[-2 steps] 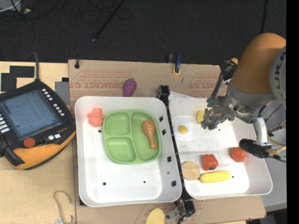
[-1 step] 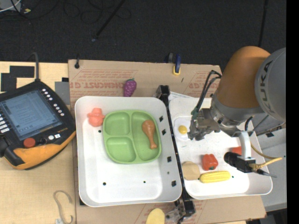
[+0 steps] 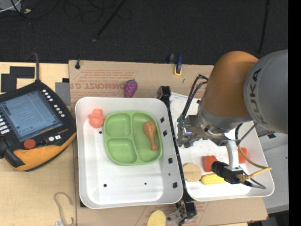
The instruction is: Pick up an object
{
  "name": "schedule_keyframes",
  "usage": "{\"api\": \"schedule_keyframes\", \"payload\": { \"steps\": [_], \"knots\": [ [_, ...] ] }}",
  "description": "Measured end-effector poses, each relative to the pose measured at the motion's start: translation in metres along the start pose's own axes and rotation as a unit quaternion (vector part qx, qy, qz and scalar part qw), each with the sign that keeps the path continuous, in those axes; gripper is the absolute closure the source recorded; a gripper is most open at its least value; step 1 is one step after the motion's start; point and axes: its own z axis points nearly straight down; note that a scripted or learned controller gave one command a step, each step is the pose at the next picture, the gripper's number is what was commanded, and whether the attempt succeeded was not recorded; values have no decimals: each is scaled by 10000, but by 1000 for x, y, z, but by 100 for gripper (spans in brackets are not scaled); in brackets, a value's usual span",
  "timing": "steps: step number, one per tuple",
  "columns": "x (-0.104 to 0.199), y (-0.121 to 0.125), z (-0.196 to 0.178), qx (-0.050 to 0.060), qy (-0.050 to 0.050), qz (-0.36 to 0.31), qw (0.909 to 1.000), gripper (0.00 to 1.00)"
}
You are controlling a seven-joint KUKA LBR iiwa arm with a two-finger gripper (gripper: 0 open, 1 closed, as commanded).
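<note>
Camera view: the gripper (image 3: 186, 132) hangs over the left edge of the right bin (image 3: 200, 190), close to the divider between the two bins. The grey wrist and orange band crowd in above it, so it cannot be told whether the gripper stands wide or narrow, and nothing can be seen held in it.

The nearest things to pick lie in that same bin, just below the gripper in the view:
- A beige round piece (image 3: 192, 172) sits almost straight under it.
- A red piece (image 3: 209, 162) lies a little to the lower right.
- A yellow corn cob (image 3: 211, 179) lies just beyond those two, touching or nearly touching the beige piece.

To the gripper's left, across the divider, the left bin (image 3: 122, 180) holds a green divided plate (image 3: 123, 147). A brown drumstick (image 3: 151, 134) lies in the plate's right compartment, near the gripper. A pink toy (image 3: 96, 118) sits farther left, beside the plate's upper corner.

Up and left of the gripper, outside the bins, a purple grape bunch (image 3: 130, 87) rests on the cardboard. Well below the gripper, a yellow thing (image 3: 156, 218) lies past the bins' front edge. Far to the left sits a teach pendant (image 3: 33, 121).
</note>
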Motion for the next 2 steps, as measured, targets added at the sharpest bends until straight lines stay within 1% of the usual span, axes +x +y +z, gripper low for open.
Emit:
{"api": "schedule_keyframes", "payload": {
  "steps": [1, 2],
  "knots": [
    [8, -7, 5, -1, -9, 18, 10000, 100],
    [5, -11, 12, -2, -12, 19, 10000, 100]
  ]
}}
